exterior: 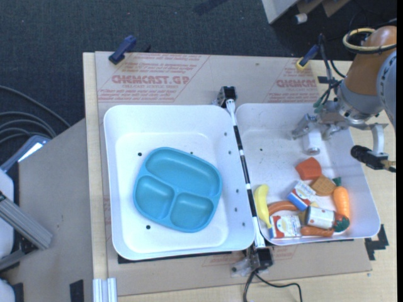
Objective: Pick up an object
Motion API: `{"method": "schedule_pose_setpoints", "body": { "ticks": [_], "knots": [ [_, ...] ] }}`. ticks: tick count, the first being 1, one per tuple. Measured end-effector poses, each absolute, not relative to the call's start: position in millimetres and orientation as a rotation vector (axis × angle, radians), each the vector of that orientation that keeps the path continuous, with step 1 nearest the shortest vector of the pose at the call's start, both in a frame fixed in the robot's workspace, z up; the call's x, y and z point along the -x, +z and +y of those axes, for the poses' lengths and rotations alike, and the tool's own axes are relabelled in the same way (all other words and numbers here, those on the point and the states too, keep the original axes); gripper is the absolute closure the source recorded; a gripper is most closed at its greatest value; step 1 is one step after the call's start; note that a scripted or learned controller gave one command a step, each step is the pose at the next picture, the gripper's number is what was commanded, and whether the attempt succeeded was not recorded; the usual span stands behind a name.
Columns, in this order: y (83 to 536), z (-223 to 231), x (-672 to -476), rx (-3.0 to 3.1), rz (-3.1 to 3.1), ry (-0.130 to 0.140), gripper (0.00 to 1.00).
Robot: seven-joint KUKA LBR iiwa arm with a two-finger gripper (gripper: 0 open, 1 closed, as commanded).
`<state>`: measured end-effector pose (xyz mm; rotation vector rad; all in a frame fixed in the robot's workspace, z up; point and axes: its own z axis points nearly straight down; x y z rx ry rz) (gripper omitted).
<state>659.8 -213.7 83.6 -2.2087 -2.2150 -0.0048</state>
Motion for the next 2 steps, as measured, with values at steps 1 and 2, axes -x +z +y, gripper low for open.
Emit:
{"method": "schedule_pose_setpoints", "body": {
  "ticks": [1,2],
  "knots": [
    [83.1,-213.3,-665.2,2.204,-2.209,0.001,0.0],
    [83.0,-212.4,-665.2,2.206,-2.21,0.002,0.0]
  ]
}}
